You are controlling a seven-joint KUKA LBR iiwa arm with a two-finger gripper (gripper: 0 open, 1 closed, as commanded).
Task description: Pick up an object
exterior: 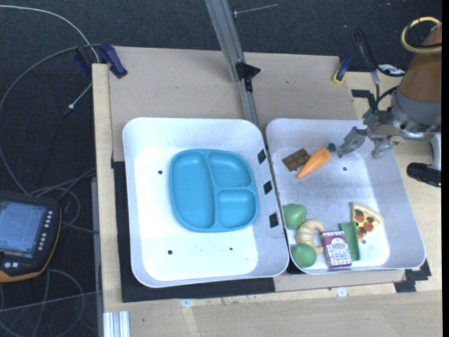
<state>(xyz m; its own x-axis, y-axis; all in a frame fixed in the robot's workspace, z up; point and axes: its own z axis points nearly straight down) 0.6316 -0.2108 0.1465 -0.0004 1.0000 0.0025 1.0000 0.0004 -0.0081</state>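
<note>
My gripper (365, 144) hangs over the far right part of the right bin (393, 209), its two fingers spread apart with nothing between them. An orange carrot (313, 163) lies just left of it, next to a brown chocolate piece (295, 159). Near the bin's front edge lie a pizza slice (365, 218), a green pear (294, 215), a beige garlic-like piece (309, 231), a green round fruit (304, 255), a red-and-white box (336, 249) and a green stick (351, 240).
The left bin (147, 258) holds a blue divided plate (212, 189). A grey metal pole (228, 34) slants in from the top down to the gap between the bins. Cables and a handheld pendant (24, 234) lie on the floor at left.
</note>
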